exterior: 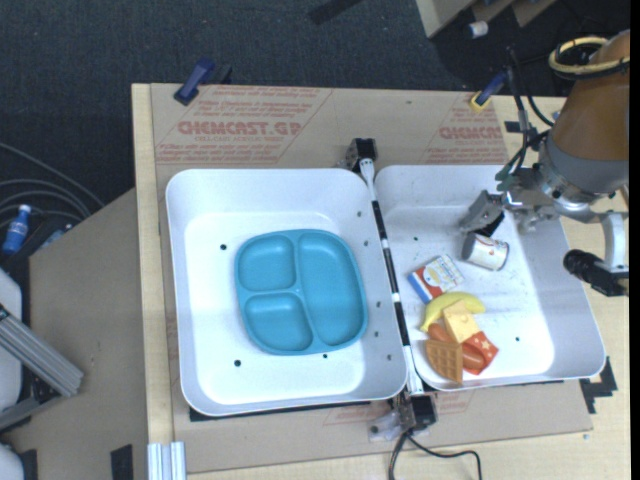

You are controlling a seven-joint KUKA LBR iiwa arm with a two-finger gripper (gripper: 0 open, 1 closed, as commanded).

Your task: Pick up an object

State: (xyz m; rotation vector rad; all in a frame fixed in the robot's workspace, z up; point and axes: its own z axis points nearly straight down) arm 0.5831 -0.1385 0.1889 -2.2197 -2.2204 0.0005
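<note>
My gripper (503, 214) hangs over the back part of the right bin (560, 318), below the grey arm with its orange band. Just in front of it and a little lower in the view lies a small white cylinder (489, 254) on its side, close to the gripper; whether they touch I cannot tell. Further forward sit a small red, white and blue carton (435, 276), a yellow banana (448, 307), a yellow cheese wedge (463, 325), a red piece (481, 351) and an orange waffle-like piece (444, 360), all bunched at the bin's front left.
The left bin (200, 268) holds a blue divided plate (299, 290). A raised rim (385, 258) separates the two bins. Blue clamps (194, 81) sit at the bench's back edge. Cables and grey gear lie off the bench to the left.
</note>
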